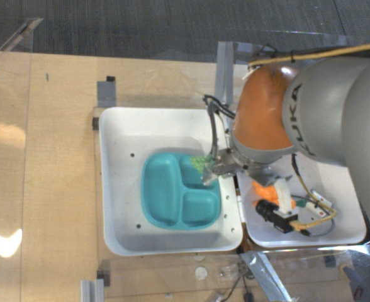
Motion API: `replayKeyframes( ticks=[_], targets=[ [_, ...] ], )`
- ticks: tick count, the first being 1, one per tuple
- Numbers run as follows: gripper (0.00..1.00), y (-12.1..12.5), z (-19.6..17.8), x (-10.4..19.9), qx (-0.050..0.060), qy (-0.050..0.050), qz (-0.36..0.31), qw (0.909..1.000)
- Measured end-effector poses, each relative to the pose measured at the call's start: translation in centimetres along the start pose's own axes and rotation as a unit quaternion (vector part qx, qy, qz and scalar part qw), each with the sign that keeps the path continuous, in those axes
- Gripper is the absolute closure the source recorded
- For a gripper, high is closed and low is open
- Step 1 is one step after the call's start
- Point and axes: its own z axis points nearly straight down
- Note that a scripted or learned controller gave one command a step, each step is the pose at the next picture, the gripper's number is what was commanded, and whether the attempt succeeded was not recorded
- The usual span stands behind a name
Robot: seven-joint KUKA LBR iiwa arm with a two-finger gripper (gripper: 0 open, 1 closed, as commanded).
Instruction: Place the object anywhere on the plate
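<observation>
A teal plate with three compartments lies in the left white bin. A small green object sits at the plate's upper right compartment, right at the tip of my gripper. The gripper hangs over the plate's right edge, reaching in from the right under the orange-banded wrist. Whether the green object rests on the plate or hangs from the gripper cannot be told from this view.
The right white bin holds an orange object near its left wall, partly under the arm. The divider between the two bins runs just right of the plate. The arm's bulk covers most of the right bin's upper part.
</observation>
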Motion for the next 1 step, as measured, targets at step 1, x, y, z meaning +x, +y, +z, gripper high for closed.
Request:
replayKeyframes(
  ticks=[1],
  targets=[
    [0.0,0.01,-0.01,-0.06,0.0,0.0,0.001,1.0]
  ],
)
